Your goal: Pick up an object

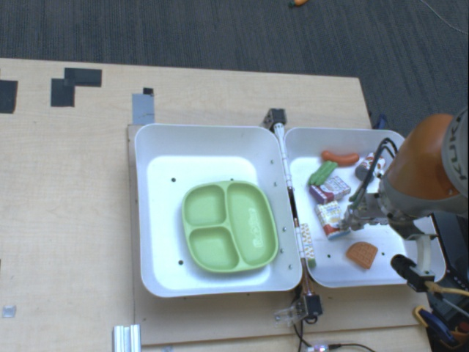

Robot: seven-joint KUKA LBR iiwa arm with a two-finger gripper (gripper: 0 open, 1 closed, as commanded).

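Two white bins are seen from above, side by side on a light wooden bench (66, 196). In the left bin (157, 149) a green plate (229, 226) with three sections is laid flat. It sits a bit toward the bin's near right corner.

In the right bin (308, 141) small toy foods are scattered. An orange-red sausage (341, 156) is seen at the far side. A green pepper-like piece (322, 173) is placed just beside it, and a small purple box (330, 188) is touching that piece. A small printed packet (330, 213) is found nearer the camera. A brown, cookie-like piece (362, 254) is lying apart, close to the bin's near edge.

The grey arm with its orange band (432, 160) is stretched in from the right. The gripper (355, 218) is lowered right next to the printed packet. Nothing is seen held.

A small orange thing (300, 0) is left on the dark carpet beyond the bench.
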